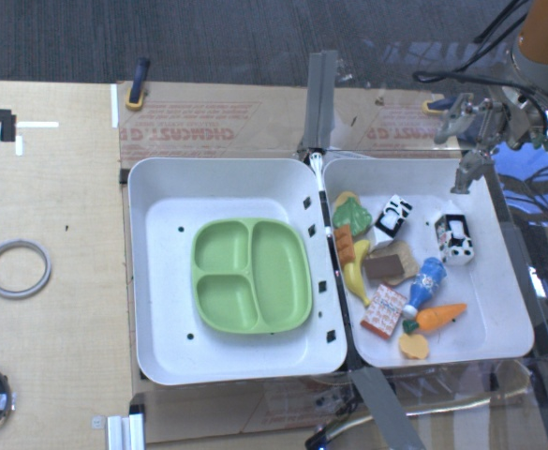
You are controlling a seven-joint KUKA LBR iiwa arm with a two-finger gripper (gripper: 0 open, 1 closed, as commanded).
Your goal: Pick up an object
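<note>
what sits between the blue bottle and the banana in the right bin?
In the camera view, a brown block and a red-patterned box lie between the blue bottle and the banana, in the right bin.

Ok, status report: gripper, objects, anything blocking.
Gripper above right bin's back rim, holding nothing visible. Toy pile in right bin untouched; cow figure nearest. Green divided plate in left bin. No obstruction seen.
</note>
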